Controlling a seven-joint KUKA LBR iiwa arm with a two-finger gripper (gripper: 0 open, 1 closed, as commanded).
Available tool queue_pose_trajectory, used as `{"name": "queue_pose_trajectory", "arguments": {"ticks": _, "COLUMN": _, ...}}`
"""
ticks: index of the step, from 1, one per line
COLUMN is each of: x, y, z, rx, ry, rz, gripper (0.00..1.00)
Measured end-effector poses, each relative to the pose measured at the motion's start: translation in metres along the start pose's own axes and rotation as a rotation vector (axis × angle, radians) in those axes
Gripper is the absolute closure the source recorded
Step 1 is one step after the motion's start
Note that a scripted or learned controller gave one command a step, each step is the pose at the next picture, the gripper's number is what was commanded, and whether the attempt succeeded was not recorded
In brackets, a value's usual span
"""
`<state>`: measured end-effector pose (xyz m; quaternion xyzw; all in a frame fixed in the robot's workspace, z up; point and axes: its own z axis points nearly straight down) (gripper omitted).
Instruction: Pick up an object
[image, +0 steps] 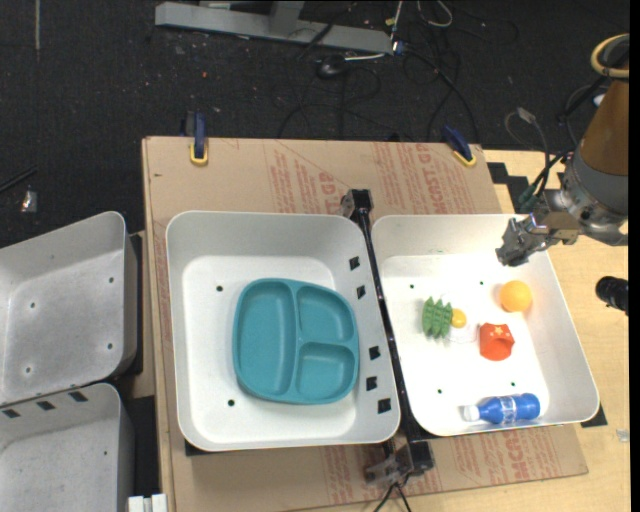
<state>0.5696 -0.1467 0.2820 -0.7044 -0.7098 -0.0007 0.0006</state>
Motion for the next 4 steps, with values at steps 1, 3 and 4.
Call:
{"name": "queue_pose_trajectory", "arguments": {"ticks": 1, "x": 0.056, "y": -0.011, "z": -0.001, "rx": 0.001, "ry": 0.0, "rz": 0.0, "gripper": 1.0}}
{"name": "queue_pose_trajectory", "arguments": {"ticks": 3, "x": 0.181, "y": -0.025, "z": 0.024, "rx": 0.002, "ry": 0.0, "rz": -0.001, "gripper": 1.0}}
{"name": "queue_pose_trajectory", "arguments": {"ticks": 4, "x": 0.241, "y": -0.035, "z": 0.024, "rx": 0.002, "ry": 0.0, "rz": -0.002, "gripper": 1.0}}
